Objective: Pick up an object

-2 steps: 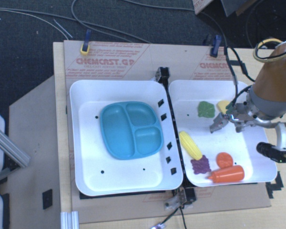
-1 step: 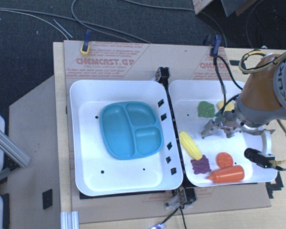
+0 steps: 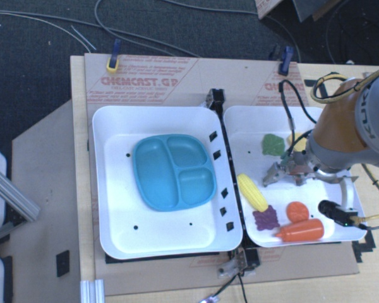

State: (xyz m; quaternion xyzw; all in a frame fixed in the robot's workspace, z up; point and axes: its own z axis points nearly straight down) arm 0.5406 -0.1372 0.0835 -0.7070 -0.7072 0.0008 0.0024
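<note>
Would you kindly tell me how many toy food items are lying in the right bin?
5 visible: green lettuce at the back, corn cob near the divider, purple grapes, tomato and carrot at the front. The arm may hide more.

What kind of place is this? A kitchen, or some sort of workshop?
Most likely a robotics lab bench, not a kitchen. The arm reaches over two white bins, the food is plastic, such as the corn and carrot, and cables trail across the carpeted floor.

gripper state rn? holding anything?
Gripper: low in the right bin, between the green toy and the corn. Open or closed cannot be told; nothing is seen held.
</note>
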